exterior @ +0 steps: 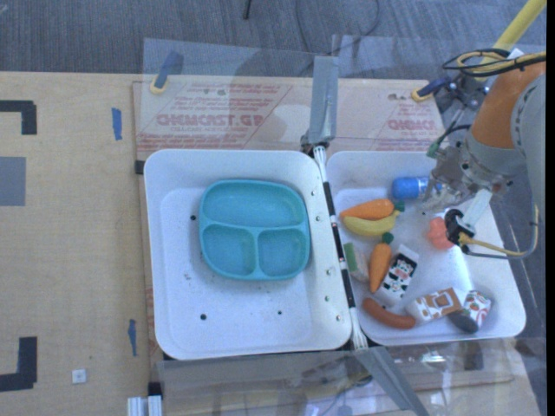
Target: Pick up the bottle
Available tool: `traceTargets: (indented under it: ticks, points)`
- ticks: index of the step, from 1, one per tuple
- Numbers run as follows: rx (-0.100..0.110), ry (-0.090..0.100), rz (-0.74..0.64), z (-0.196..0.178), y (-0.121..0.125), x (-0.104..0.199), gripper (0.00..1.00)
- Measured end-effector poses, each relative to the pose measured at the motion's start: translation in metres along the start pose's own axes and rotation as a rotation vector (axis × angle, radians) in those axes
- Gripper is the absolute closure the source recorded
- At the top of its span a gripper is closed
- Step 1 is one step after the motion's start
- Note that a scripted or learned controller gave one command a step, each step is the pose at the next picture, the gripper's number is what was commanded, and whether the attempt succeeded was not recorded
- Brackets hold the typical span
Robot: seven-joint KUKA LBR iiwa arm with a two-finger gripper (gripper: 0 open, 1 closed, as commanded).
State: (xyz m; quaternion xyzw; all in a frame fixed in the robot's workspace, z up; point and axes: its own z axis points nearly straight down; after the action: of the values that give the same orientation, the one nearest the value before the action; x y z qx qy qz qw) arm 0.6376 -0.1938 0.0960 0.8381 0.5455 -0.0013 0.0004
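Left white plastic bin (173,319) has a teal three-compartment tray (254,230) sitting in it. Right white bin (512,306) is cluttered: blue bottle (406,186) up at 11 o'clock, gripper (440,191) just beside it, orange carrot (380,265) near the middle, red sausage (389,315) at 7 o'clock.

r bin (512,306) crowded w/ toys; l bin (173,258) holds tray (254,230).

Bright, even overhead light, soft shadows, slightly soft focus throughout.
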Motion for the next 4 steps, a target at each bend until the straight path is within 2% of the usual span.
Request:
traceTargets:
  ticks: [1,2,3,4]
  points:
    - [0.021,-0.005,-0.236,-0.028,0.009,0.039,1.0]
    - [-0.002,0.001,-0.463,-0.147,-0.018,0.114,1.0]
    - [-0.002,0.001,-0.464,-0.147,-0.018,0.114,0.0]
    - [0.002,0.002,-0.463,-0.047,-0.011,0.096,0.0]
